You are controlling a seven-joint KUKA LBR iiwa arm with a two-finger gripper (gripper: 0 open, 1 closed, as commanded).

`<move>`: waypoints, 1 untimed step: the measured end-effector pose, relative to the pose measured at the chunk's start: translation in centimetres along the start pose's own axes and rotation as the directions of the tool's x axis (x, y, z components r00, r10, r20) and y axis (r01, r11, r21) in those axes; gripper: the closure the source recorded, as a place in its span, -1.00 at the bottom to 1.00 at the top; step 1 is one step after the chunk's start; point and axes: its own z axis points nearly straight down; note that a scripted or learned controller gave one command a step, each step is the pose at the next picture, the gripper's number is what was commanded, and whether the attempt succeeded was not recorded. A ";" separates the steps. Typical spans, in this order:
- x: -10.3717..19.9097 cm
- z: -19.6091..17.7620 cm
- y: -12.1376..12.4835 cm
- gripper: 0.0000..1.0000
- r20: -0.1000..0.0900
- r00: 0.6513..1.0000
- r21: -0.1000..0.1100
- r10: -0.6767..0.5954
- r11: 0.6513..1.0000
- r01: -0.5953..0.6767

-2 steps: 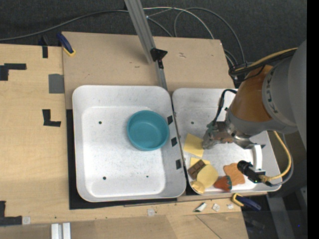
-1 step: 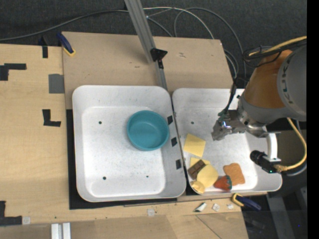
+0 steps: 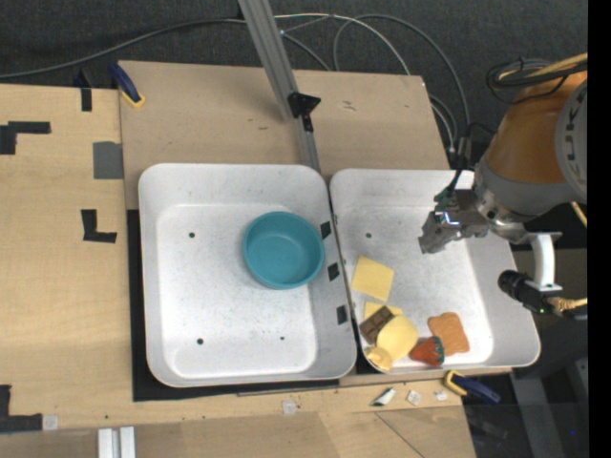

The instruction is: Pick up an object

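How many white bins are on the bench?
2. The left bin holds a blue bowl; the right bin sits beside it, holding small food pieces.

The grey arm (image 3: pixel 539 156), its orange band just above the wrist, reaches in from the right over the right bin (image 3: pixel 496 346), its tool (image 3: pixel 437 237) hanging above that bin's upper-right part, with nothing visibly gripped.

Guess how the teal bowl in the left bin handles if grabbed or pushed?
The teal bowl looks rigid and probably light. It sits upright on the flat bin floor, so a push likely slides it, not tips it. The smooth rounded rim may slip from the gripper.
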 end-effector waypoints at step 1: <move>5.2 0.8 0.3 1.00 -0.002 1.000 0.006 -0.005 1.000 0.005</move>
